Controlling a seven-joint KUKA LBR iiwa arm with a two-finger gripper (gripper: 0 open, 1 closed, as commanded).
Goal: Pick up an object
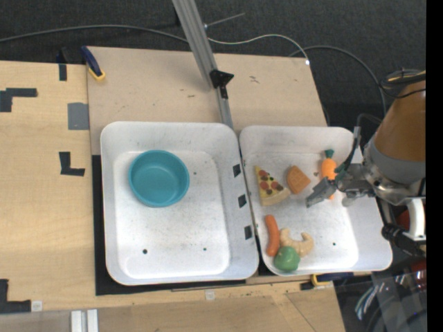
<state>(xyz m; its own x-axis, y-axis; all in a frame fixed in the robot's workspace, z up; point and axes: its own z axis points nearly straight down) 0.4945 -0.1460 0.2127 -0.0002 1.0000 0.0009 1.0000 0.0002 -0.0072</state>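
low in the right bin (pixel 367 254), nearest the lens, lay a green toy (pixel 286 259), red sausage (pixel 273 234) and pizza slice (pixel 270 185), while the jaws (pixel 324 189), spread and pinching nothing, hung beside an orange carrot (pixel 329 167), the pick seemingly undone; a teal bowl (pixel 159 178) sat left on the tan counter (pixel 159 95).

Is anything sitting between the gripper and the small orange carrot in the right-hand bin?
Nothing visible does. The gripper sits right beside the small orange carrot with a green top, by the right bin's far side. The round orange-brown bread roll lies off to the carrot's left, out of the way.
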